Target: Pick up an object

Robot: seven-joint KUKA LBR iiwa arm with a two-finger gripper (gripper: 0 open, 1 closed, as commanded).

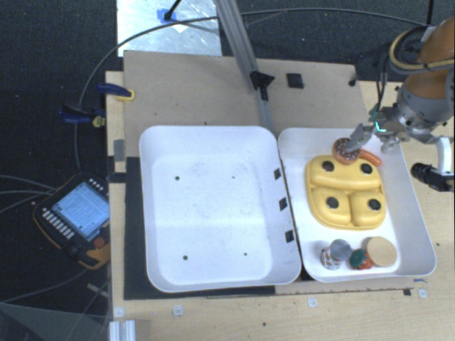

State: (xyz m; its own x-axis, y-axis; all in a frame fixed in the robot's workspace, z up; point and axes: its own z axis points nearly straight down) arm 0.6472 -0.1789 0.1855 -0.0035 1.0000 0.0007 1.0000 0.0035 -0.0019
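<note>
Donut toy (346, 150): small, brown, sits at the yellow tray's (346, 193) top edge.
Tool (360, 135): right above it; grip cannot be told.
Tip: it should be lowered straight, then closed gently.

Scene is lit evenly & fairly bright from overhead; white bins (206, 204) are near blown out w/ mild glare. Shadows are kept soft. Slight overall blur, low res.

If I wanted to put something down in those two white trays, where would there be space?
The left bin has bare floor wall to wall. The right bin is crowded: a yellow moulded toy fills its middle, small objects line its near wall, and the gripper hangs at a brown ring by its far end.
</note>
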